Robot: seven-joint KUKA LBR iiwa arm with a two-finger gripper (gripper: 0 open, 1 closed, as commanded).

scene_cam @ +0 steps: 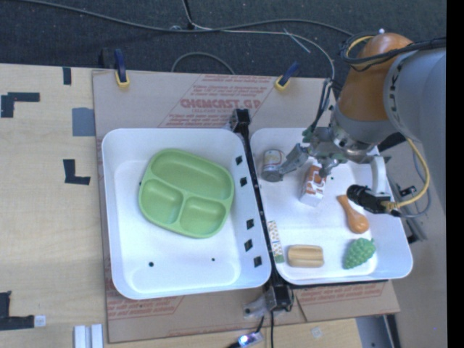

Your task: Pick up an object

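My gripper (305, 167) hangs over the upper left part of the right bin (395, 267), its fingers spread open. One finger (288, 162) reaches toward a small metal can (271, 164) by the bin's left wall. The other finger sits just above a small white and orange carton (313, 185), which lies tilted beneath it. Nothing is held between the fingers. Further toward the front lie an orange carrot-like piece (353, 214), a tan bread roll (304, 256) and a green bunch of grapes (359, 253).
The left bin (119, 267) holds a green divided tray (187, 193). A black divider (250, 194) runs between the two bins. The grey arm with its orange band (373, 71) fills the upper right, with cables beside it.
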